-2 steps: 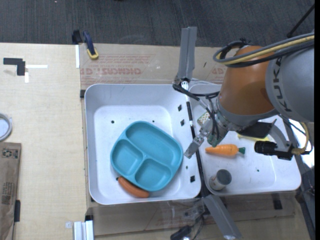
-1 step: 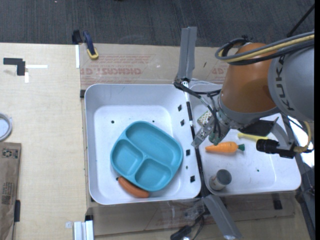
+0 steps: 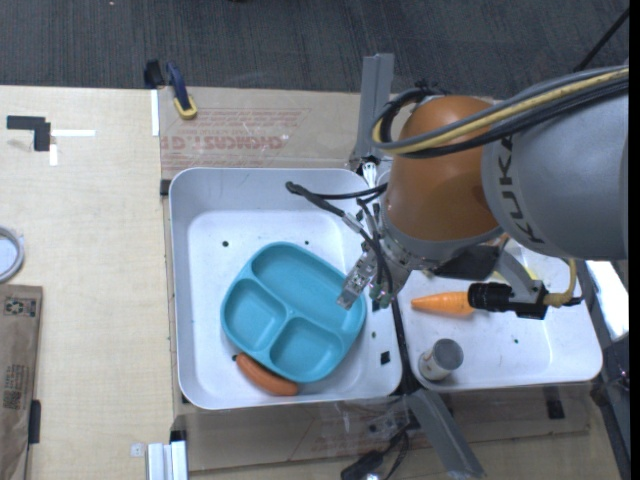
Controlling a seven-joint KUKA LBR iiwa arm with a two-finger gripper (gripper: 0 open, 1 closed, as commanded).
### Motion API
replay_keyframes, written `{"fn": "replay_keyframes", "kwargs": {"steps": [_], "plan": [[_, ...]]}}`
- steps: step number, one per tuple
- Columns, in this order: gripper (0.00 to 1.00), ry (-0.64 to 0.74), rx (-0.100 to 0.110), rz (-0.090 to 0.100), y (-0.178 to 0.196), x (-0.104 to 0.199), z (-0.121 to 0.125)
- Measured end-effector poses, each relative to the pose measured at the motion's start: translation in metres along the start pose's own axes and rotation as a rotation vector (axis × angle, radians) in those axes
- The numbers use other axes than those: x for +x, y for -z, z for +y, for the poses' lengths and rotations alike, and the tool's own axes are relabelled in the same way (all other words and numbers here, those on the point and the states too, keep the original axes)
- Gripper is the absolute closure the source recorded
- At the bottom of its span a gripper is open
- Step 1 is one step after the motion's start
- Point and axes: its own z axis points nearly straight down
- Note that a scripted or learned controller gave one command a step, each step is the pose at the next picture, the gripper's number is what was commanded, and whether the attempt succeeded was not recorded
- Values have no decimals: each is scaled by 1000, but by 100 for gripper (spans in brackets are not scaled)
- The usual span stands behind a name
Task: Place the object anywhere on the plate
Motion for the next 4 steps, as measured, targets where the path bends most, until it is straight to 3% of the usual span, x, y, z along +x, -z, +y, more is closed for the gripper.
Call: {"fn": "replay_keyframes", "kwargs": {"steps": [1,2,3,4], "plan": [[100,123,2,2,-14,-12,-5],[100,-150,0,-2,40,-9,3],[100,66,2,2,-54,62,66],[100,62,3,1,-46,60,66]]}}
